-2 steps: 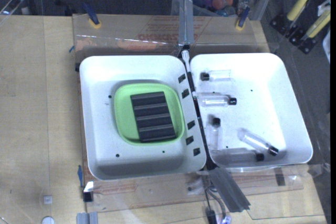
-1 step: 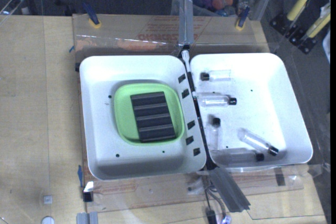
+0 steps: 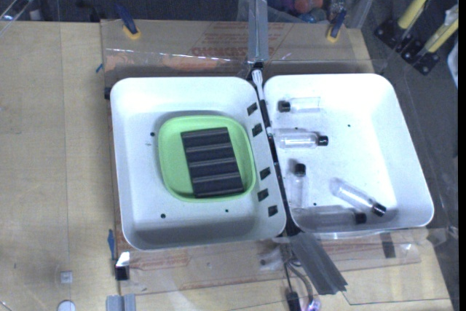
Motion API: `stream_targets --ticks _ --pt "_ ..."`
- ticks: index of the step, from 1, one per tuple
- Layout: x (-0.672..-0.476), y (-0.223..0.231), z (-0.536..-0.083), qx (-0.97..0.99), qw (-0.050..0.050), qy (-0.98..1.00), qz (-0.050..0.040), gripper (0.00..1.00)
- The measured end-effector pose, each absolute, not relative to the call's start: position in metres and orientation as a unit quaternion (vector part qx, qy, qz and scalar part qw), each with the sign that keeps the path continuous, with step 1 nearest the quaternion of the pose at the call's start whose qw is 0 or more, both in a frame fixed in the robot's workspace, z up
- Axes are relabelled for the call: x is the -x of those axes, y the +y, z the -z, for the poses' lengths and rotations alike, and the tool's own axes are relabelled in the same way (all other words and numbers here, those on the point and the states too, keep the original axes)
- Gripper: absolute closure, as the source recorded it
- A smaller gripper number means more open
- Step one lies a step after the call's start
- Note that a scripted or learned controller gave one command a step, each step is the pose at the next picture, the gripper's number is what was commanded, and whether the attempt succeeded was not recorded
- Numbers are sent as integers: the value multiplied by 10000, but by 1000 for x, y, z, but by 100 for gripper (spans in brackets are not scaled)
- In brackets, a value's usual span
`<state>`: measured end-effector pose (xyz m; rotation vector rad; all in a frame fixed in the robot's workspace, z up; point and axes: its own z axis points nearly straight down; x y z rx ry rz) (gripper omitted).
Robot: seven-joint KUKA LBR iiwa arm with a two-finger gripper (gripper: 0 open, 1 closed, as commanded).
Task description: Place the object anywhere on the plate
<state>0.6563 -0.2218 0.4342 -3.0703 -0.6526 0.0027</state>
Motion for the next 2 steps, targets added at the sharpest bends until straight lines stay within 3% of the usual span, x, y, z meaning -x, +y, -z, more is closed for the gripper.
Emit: stream_targets --ticks 2 --pt "-659 -224 -435 9915 4 -1302 7 0"
